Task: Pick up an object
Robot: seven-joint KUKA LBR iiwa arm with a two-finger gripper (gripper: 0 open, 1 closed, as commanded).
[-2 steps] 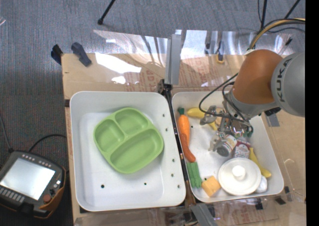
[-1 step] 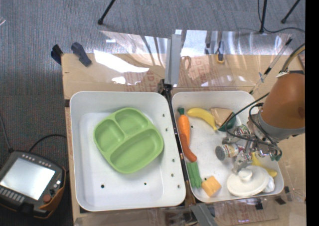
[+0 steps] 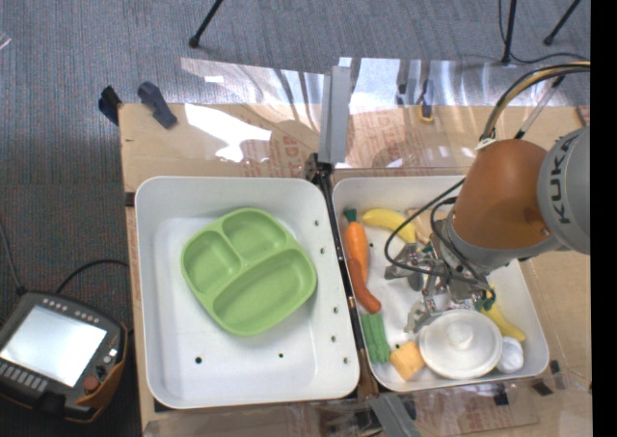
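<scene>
Reaching in from the right, the grey arm with its orange band hangs low over the right-hand shallow white bin (image 3: 536, 329), and the two-finger gripper (image 3: 436, 302) sits among cables just above the round white lidded bowl (image 3: 461, 343). Whether it is released or clenched I cannot tell; nothing shows clearly between its tips. Taking that bowl as the landmark: a long orange toy carrot (image 3: 358, 258) lies to its left along the bin wall, a green ribbed toy piece (image 3: 375, 336) just below the carrot, a yellow wedge of toy cheese (image 3: 407, 361) touching the bowl's left side, and a curved yellow toy banana (image 3: 388, 221) further up. The gripper's low position suggests a descent toward something near the bowl, though which object is the target stays unclear. Far left of the bowl, a green divided plastic plate (image 3: 249, 270) rests in the other white bin (image 3: 154, 232).
</scene>
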